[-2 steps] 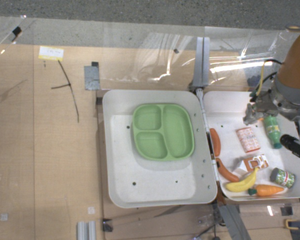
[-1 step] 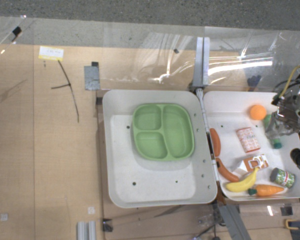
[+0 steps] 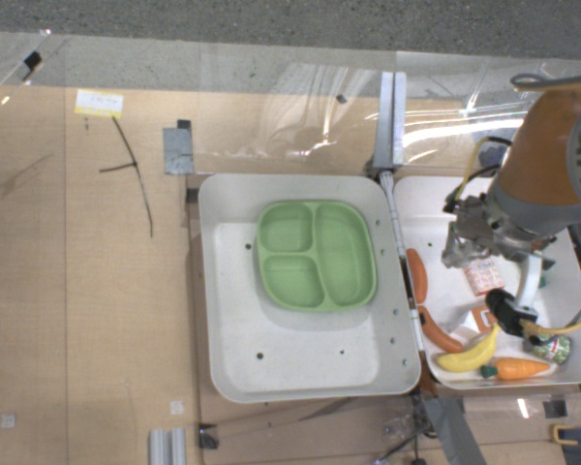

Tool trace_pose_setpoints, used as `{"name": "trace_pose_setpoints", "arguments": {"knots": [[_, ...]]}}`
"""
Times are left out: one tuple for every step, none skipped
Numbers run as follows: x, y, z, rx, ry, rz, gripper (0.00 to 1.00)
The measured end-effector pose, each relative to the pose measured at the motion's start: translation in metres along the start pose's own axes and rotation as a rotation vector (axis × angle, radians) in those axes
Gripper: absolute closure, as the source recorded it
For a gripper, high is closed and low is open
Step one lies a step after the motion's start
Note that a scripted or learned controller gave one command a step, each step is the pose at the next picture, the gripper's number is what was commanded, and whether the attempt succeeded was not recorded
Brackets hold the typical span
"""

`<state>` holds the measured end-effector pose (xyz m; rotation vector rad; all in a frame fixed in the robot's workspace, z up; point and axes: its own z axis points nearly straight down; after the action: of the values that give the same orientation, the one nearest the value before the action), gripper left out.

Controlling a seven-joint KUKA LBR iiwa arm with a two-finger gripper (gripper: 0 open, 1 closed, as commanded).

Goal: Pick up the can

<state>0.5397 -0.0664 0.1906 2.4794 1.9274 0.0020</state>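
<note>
In the right bin (image 3: 421, 206), a small can (image 3: 552, 348) with a green and yellow label lies on its side near the front right corner, beside the carrot. My gripper (image 3: 476, 252) hangs over the middle of that bin, behind and to the left of the can and apart from it. Just below the gripper sits a white and red packet-like item (image 3: 484, 277). The grey wrist and the orange band (image 3: 552, 153) hide the bin's far right part.
A yellow banana (image 3: 470, 354), an orange carrot (image 3: 521, 367) and two orange-red sausages (image 3: 417, 274) lie along the right bin's front and left side. The left bin (image 3: 223, 337) holds a green divided plate (image 3: 317, 255). A low wall separates the bins.
</note>
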Motion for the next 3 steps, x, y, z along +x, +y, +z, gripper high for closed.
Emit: {"name": "trace_pose_setpoints", "arguments": {"knots": [[-0.043,-0.017,-0.142,-0.008,0.001,0.164,0.00],[-0.013,-0.019,-0.065,-0.003,0.000,0.037,0.00],[-0.045,-0.071,-0.125,-0.007,-0.001,-0.412,0.00]]}}
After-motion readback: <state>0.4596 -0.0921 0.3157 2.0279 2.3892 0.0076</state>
